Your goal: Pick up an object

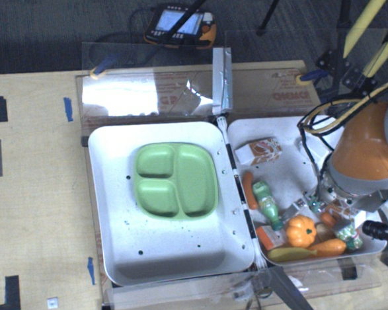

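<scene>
we've got one fixed cam above the bench (38, 195) | looks down at a slant on both white bins (112, 210) | mid-range, arm (366, 152) comes in from frame right

**Orange-banded arm at the frame's right edge**

The arm (369, 152) enters at the right of the frame as a rounded, glossy orange band over a grey collar. Black and yellowish cables loop over it toward the upper right. Below the collar sits a cluster of metal wrist hardware, with a black-and-white cylindrical fitting at the lower right.
</scene>
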You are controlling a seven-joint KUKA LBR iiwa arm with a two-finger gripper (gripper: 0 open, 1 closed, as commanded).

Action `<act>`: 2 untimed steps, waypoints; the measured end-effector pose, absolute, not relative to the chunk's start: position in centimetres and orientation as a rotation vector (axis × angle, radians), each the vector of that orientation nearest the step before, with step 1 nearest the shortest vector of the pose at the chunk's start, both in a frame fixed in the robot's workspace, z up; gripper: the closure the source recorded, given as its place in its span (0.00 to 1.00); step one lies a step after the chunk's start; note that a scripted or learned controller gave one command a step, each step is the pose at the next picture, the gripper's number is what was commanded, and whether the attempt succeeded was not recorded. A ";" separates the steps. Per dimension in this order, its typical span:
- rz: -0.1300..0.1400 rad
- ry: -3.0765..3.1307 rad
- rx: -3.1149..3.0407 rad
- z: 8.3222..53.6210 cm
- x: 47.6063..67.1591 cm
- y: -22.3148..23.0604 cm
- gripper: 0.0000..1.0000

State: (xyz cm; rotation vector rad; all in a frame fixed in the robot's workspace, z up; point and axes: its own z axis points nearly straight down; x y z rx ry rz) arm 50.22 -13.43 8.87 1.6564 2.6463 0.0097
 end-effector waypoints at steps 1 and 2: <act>0.008 2.621 1.720 8.7 48.2 -10.4 0.00; 0.010 2.617 1.722 9.7 48.3 -10.4 1.00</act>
